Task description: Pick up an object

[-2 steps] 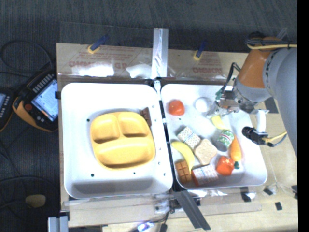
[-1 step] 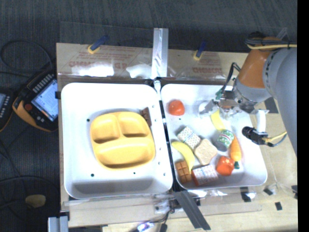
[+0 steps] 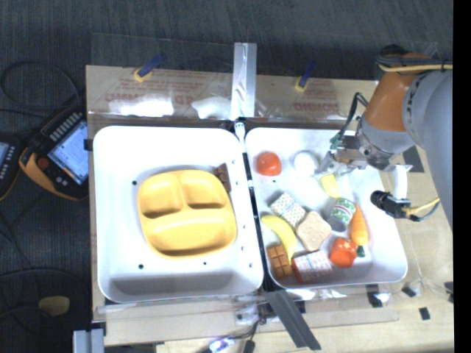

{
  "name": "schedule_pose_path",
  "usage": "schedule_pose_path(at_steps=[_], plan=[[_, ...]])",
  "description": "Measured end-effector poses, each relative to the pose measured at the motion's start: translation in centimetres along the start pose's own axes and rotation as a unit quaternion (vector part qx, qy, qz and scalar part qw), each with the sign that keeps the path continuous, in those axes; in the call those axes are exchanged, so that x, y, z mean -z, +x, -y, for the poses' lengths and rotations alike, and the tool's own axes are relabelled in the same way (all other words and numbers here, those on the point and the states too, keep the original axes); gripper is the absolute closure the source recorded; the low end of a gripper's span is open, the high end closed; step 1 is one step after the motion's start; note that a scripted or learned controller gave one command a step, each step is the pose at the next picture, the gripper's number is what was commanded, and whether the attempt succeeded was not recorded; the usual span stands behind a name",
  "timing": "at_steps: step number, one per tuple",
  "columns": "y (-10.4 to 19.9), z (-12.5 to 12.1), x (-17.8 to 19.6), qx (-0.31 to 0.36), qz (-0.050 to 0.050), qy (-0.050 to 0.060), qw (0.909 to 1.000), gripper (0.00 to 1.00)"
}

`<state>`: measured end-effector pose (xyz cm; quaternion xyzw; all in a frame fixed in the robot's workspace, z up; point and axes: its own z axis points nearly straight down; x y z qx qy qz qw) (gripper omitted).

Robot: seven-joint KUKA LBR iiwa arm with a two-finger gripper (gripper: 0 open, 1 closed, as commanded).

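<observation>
Arm (image 3: 412, 116) came in from the frame's right, with the hand (image 3: 340, 160) low over the upper part of the right bin (image 3: 394, 267). Whether the hand was open, closed or gripping: could not tell. Just below it lay a pale yellow piece (image 3: 330, 184), with a white round item (image 3: 303, 161) and a red tomato (image 3: 268, 163) to its left. Lower in that bin: banana (image 3: 278, 231), bread slice (image 3: 313, 231), small can (image 3: 342, 212), carrot (image 3: 358, 229), red pepper (image 3: 342, 252), waffle (image 3: 277, 259). Left bin (image 3: 118, 271) held a yellow divided tray (image 3: 187, 210). A handheld controller (image 3: 59, 157) sat at the frame's left, off the tabletop.
</observation>
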<state>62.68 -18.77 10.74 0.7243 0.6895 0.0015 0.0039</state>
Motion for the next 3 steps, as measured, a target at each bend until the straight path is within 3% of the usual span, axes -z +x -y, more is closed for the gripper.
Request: schedule_pose_path(at_steps=[1, 2, 3], plan=[[4.4, 2.1, 10.6, 0.021, -0.002, 0.004, 0.9998, 1.00], [4.5, 2.1, 11.4, 0.022, -0.002, 0.005, 0.9997, 1.00], [5.4, -2.6, 17.9, -0.004, -0.001, 0.005, 1.0000, 1.00]])
